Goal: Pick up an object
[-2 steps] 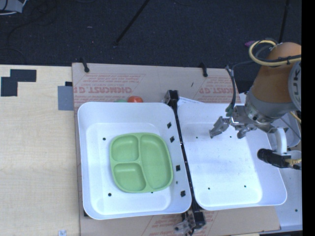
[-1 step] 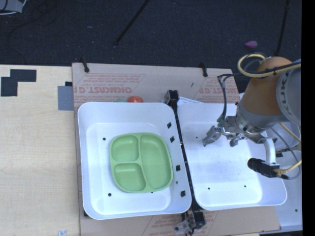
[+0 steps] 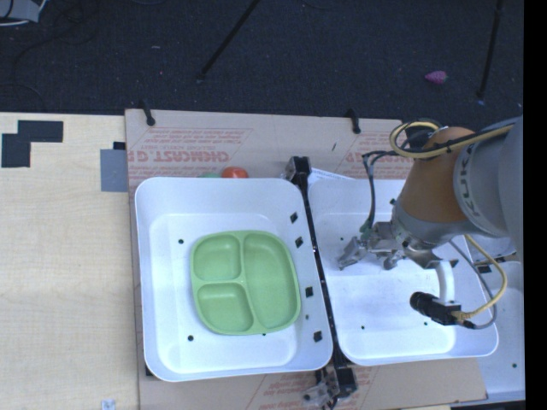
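The bench [image 3: 60, 272] is pale wood, with a cardboard sheet [image 3: 222, 143] lying under two white bins. The arm [image 3: 466, 186] reaches in from the right, grey with an orange band, bent down over the right bin [image 3: 385, 331]. The left bin [image 3: 162, 348] holds a green tray [image 3: 245, 282] with three compartments, lying flat near the bin's middle, well apart from the arm. The gripper [image 3: 357, 253] hangs low over the upper left part of the right bin, close to the divider between the bins. Its fingers point left and seem spread, with nothing between them. A small red thing [image 3: 235, 173] sits on the cardboard just behind the left bin's back rim, partly hidden by it.
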You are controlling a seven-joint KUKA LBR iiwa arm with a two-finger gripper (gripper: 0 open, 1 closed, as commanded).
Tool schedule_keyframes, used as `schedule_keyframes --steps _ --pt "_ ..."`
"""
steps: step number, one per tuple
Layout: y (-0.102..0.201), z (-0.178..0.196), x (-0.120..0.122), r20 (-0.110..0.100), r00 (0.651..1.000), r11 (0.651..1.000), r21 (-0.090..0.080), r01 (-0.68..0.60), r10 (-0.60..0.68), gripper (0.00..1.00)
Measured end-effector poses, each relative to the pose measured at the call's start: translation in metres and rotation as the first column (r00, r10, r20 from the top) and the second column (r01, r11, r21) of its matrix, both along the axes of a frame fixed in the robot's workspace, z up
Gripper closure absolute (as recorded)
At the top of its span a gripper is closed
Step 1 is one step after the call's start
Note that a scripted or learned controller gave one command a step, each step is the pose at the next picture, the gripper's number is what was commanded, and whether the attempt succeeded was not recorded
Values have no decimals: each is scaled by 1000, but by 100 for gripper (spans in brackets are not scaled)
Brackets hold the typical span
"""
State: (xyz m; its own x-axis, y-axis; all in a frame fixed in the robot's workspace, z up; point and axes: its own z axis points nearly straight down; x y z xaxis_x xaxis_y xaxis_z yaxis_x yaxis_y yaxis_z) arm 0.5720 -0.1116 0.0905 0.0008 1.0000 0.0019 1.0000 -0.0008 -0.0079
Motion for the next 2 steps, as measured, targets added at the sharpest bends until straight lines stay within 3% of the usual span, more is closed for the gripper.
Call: schedule_keyframes --steps 1,2 --pt "-2 13 0 2 1000 1000 0 6 -6 100" --pt "1 72 -6 8 1000 1000 -2 3 -3 100"
